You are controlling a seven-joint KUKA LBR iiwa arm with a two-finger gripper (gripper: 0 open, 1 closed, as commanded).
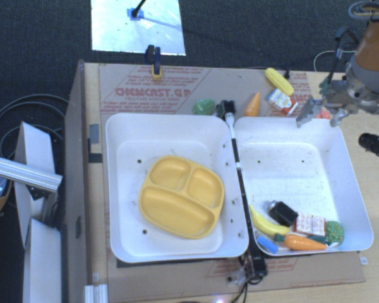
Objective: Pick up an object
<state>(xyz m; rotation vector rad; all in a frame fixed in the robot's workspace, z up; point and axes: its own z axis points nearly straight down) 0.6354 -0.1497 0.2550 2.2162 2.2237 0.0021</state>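
Arm: the grey arm with the orange band comes in from the right, and its two-finger gripper (321,113) hangs over the far right corner of the right-hand white bin (341,150).
Jaws: spread wide apart, with nothing between the fingers.
Right bin contents: all clustered in the near corner, namely a yellow plastic banana (266,222), a small black block (282,213), a red-and-white printed carton (310,224), an orange plastic carrot (304,242), a green broccoli-like toy (334,232) and a small blue piece (268,245).
Left bin: the left-hand white bin (123,169) holds a yellow divided plastic tray (181,196).
Outside the bins: on the cardboard at the far side lie a yellow corn-like toy (279,81), a second red-and-white carton (281,100), a small orange cone-shaped toy (252,105) and a green leafy toy (204,107).
Candidate: nothing is chosen yet; the pickable things in the right bin lie well apart from the gripper, toward the near side.
Risk: closing where it hangs would likely catch only the bin rim or bare floor.
Risk in the cluster: the pieces touch each other, so a finger may land on a neighbour and nudge the target aside; the rounded banana and carrot could squirt out of the pinch.
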